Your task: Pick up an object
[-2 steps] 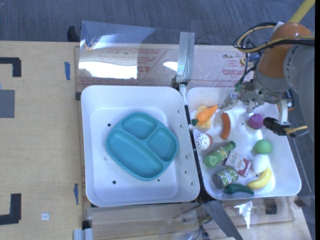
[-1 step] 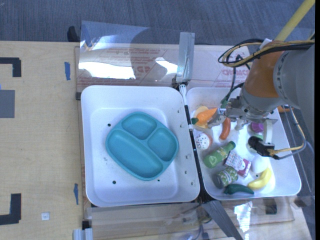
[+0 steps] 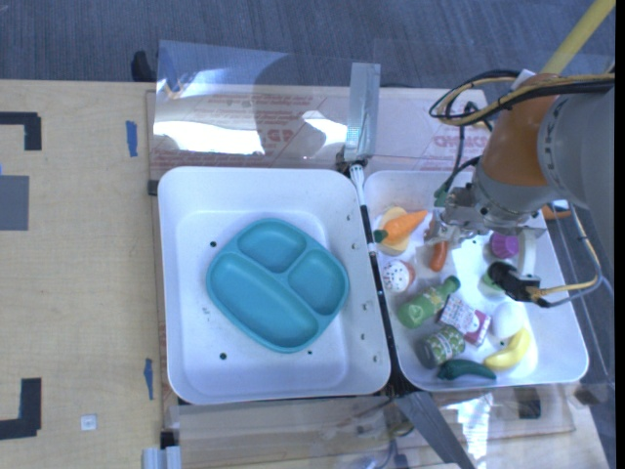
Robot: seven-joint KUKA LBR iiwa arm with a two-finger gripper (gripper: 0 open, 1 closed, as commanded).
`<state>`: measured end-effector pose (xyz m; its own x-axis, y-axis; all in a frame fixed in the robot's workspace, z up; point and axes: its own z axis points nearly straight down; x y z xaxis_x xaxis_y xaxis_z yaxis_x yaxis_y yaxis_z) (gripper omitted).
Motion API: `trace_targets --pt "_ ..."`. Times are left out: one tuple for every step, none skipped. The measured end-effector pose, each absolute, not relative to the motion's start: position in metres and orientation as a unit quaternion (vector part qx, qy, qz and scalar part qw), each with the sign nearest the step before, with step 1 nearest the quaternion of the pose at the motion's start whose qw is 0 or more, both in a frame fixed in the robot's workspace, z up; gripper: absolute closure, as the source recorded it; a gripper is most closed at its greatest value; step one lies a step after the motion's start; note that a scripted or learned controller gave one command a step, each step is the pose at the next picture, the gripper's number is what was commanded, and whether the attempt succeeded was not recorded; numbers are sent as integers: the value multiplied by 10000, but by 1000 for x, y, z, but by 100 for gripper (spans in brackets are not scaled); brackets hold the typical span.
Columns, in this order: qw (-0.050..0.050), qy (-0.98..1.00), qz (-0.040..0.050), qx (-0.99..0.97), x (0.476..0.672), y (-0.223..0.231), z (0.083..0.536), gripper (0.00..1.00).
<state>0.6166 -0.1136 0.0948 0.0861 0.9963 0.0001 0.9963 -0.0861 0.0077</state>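
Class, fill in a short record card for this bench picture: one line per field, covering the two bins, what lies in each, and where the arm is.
left bin: holds a blue divided plate
right bin: holds small toy foods
items seen: carrot, banana, green bottle, dark green vegetable
arm: grey with orange band, reaching in from the right over the right bin
gripper: low over the bin's far end, beside the carrot; grasp cannot be judged

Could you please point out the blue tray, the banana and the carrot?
Blue tray (image 3: 278, 283): camera view, central divider ridge.
Banana (image 3: 512, 351): camera view, middle of its curve.
Carrot (image 3: 403, 226): camera view, orange body.
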Motion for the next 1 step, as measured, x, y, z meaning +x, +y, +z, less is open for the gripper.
trace_targets --pt "18 6505 23 7595 603 -53 233 100"
